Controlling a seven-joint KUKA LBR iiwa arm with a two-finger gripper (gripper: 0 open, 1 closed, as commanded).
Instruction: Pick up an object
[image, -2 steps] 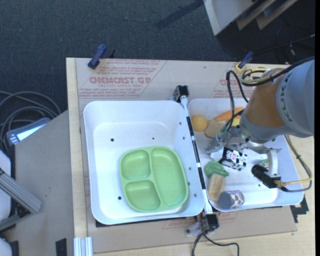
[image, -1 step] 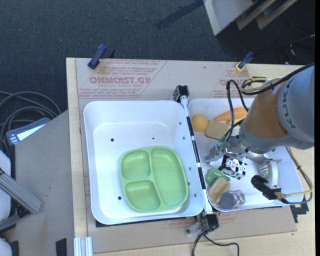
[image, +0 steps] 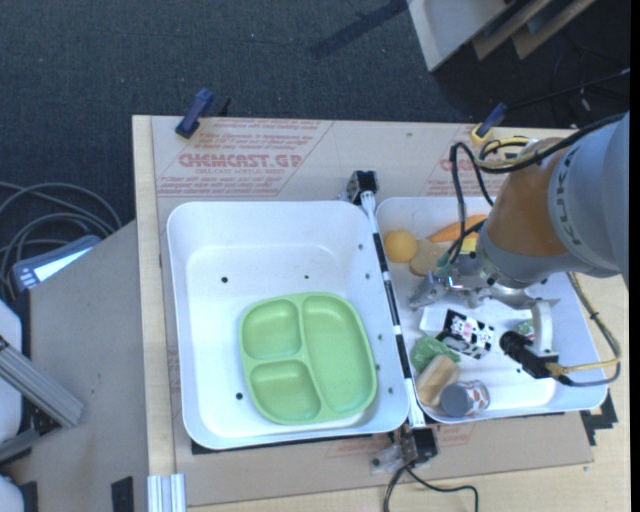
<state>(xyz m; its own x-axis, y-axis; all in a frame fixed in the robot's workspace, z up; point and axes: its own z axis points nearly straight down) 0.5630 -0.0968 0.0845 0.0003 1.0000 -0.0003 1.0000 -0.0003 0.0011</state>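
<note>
**Arm down over the crowded bin, gripper state unclear**

Camera view: The bench (image: 250, 160) carries two shallow white bins side by side on a pale sheet printed with red lettering. The left bin (image: 200, 300), on the view's left, holds a green divided tray (image: 308, 357). The tray lies flat toward the near end of the bin, with three compartments facing up.

The right bin (image: 575, 395) holds the loose objects. A yellow ball (image: 400, 245) sits near its far left corner, close to the wall shared with the other bin. Just beside the ball is a beige lump (image: 428, 258), and an orange piece (image: 455, 230) pokes out from under the arm a little farther back.

The arm (image: 560, 205) reaches in from the right, its orange band above the wrist, and covers much of the far half of this bin. The gripper (image: 436, 288) hangs low just in front of the beige lump and the ball. I cannot tell from this angle whether it is open or closed, and no object can be made out in its hold.

Nearer the camera lies a white item with black spots (image: 468, 333). A green scrap (image: 430, 351) is just beside it on the left. In front of that is a tan chunk (image: 437, 377), touching a grey round can (image: 458, 401) at the bin's near edge.

A blue clamp (image: 195, 113) grips the far left corner of the bench.
</note>
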